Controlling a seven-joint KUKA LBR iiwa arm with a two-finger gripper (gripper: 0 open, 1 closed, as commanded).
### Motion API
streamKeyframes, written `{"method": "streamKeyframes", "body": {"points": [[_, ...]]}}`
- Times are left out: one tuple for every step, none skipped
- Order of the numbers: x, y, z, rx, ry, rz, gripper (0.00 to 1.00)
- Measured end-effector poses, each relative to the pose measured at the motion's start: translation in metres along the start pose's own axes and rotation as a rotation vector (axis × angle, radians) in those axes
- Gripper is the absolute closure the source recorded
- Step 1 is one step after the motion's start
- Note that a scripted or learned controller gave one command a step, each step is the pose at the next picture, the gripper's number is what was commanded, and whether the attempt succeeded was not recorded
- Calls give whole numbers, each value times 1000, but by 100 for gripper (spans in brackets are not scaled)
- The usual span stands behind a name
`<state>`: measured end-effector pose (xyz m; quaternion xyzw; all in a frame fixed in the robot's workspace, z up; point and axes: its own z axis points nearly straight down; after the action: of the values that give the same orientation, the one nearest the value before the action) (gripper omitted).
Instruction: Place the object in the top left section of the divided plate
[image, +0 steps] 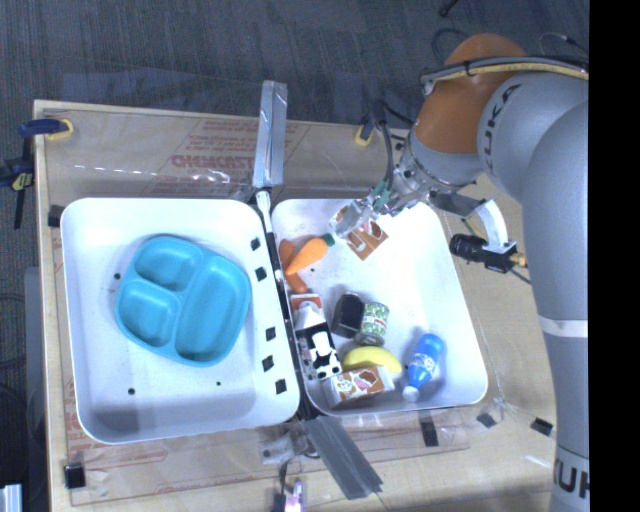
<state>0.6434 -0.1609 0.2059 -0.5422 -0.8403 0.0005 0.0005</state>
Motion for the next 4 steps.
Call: {"method": "streamKeyframes", "body": {"points": [[57, 40, 11, 1, 1, -57, 100], [130, 73, 6, 3, 1, -215, 100], [192, 101, 14, 2, 1, -525, 100], [267, 78, -9, 1, 0, -771, 100]]}}
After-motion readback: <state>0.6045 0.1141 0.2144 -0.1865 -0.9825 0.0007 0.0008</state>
